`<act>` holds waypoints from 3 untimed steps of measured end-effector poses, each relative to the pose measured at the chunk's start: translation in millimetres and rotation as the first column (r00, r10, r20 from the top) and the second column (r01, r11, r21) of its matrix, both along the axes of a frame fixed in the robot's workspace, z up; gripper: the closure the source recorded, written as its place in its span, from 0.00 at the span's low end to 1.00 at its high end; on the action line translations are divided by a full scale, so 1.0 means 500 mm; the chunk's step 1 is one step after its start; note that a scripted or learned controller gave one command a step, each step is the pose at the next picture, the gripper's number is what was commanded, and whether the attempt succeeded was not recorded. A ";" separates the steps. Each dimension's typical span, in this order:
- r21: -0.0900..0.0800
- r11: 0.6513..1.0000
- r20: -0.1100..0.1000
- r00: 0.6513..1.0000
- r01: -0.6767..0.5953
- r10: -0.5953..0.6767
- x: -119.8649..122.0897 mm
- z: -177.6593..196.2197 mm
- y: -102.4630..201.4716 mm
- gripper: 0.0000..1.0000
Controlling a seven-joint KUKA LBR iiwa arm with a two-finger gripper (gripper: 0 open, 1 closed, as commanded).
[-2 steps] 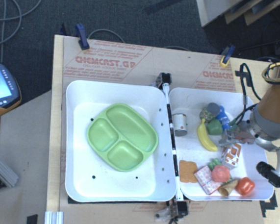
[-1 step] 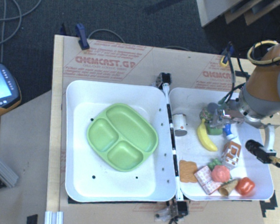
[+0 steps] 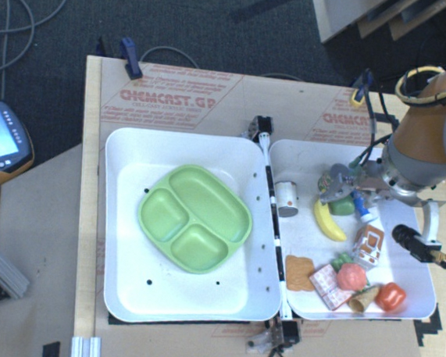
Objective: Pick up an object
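Pincer (image 3: 339, 191) low in right bin (image 3: 309, 160), banana (image 3: 329, 221) just below it, grip state can't tell.

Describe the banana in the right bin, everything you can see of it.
The banana is small, bright yellow and glossy, like plastic toy food. It lies flat on the floor of the right bin, curving from upper left to lower right. Its upper end sits under the gripper beside a green object; whether they touch is unclear. A small metal can lies apart to its left.
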State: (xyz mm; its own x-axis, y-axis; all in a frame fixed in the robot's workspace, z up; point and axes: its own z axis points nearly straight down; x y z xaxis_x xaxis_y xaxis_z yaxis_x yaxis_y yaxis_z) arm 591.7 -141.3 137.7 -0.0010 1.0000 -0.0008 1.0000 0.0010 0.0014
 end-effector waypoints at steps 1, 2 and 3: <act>-0.001 1.000 -0.005 1.000 0.000 0.000 -0.034 -0.111 0.057 0.00; 0.000 1.000 0.001 1.000 0.001 -0.001 -0.030 -0.086 0.057 1.00; 0.001 1.000 0.006 1.000 -0.005 0.005 -0.002 0.104 0.176 1.00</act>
